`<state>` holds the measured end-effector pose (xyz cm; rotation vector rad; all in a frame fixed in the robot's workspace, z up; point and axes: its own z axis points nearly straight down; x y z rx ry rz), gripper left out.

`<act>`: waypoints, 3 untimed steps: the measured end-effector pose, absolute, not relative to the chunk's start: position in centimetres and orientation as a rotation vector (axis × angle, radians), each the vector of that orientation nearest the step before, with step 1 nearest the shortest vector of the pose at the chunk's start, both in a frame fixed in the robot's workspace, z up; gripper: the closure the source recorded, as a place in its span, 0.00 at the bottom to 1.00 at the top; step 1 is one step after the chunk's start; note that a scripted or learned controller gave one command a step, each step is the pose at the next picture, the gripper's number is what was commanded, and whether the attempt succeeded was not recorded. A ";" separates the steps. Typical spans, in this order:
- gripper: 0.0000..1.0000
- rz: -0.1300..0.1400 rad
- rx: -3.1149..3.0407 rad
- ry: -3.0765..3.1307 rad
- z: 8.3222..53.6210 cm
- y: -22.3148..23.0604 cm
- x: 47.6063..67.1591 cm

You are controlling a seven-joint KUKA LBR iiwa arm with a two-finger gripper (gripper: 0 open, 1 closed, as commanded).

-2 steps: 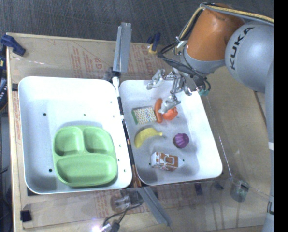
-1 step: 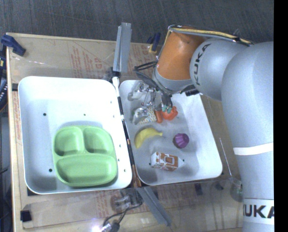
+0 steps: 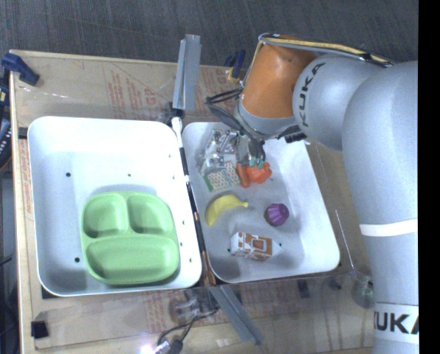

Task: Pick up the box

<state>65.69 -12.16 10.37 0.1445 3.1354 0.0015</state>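
While the arm is reaching in from the right, the box [image 3: 255,246], a small white and brown carton, is lying on its side near the front of the right bin [image 3: 322,227]. Just beyond it a yellow banana [image 3: 223,208] is resting to the left and a purple grape-like toy [image 3: 277,214] to the right, each apart from the box. In the left bin [image 3: 50,198], a green divided plate [image 3: 130,237] is sitting at the near side. Farther back in the right bin, the gripper [image 3: 231,153] is hanging over an orange carrot toy [image 3: 254,172] and a pale speckled object [image 3: 220,174]; whether it is clenched or released cannot be told.
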 end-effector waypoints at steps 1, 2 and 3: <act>1.00 0.000 -0.618 3.079 19.4 -7.6 60.7; 1.00 -0.002 -0.621 3.076 20.4 -7.5 60.8; 1.00 0.000 0.537 3.092 19.8 -8.7 64.4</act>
